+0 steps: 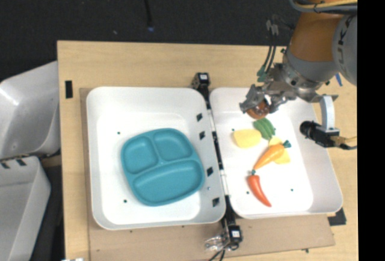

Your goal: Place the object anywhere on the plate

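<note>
Two shallow white bins side by side on a wooden bench (72, 193). Left bin (102, 193): blue divided plate (161, 165), three compartments, lying flat near the centre, nothing on it. Right bin (319, 190): cluster of toy food in the middle. Pale yellow piece (246, 138) towards the divider; green piece (264, 128) just beside it, touching or nearly so. Orange carrot (271, 155) below the green piece, lying at a slant, leafy end up-right, resting on or against a yellow piece (283, 158). Red-orange chili pepper (259, 189) nearer the front edge, apart from the carrot, tip pointing down-right.

Arm reaching in from the right, orange band (313, 34) above the wrist. Gripper (260, 107) low over the far part of the right bin, directly above the green piece. Small dark reddish-brown thing (258, 112) at the fingertips; cannot tell whether clamped between them or merely beneath. Finger spacing not discernible.

Black fixture (316, 131) at the right bin's right rim.
</note>
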Tool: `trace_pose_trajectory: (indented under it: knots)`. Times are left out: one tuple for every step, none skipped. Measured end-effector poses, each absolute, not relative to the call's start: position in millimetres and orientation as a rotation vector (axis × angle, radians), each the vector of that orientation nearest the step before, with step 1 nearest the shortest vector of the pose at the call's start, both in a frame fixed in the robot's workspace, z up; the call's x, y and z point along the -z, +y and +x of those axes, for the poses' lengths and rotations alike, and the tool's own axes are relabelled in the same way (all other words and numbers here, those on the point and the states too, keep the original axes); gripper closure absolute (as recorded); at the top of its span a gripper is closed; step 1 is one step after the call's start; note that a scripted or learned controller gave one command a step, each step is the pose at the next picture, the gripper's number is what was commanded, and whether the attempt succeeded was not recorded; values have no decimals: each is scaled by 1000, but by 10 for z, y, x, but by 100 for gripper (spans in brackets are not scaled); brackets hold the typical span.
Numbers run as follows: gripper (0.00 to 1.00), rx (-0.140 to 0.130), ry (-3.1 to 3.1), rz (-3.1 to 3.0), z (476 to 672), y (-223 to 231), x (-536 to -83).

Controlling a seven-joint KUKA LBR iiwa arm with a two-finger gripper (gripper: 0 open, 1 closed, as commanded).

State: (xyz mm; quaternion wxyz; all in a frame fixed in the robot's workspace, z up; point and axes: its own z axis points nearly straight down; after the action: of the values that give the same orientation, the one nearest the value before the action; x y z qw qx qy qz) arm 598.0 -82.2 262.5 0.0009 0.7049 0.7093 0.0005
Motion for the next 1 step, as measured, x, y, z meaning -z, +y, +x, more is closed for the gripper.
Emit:
trace_pose_trajectory:
  knots:
    - [100,-4,2228,2212,6216,-300,-2664]
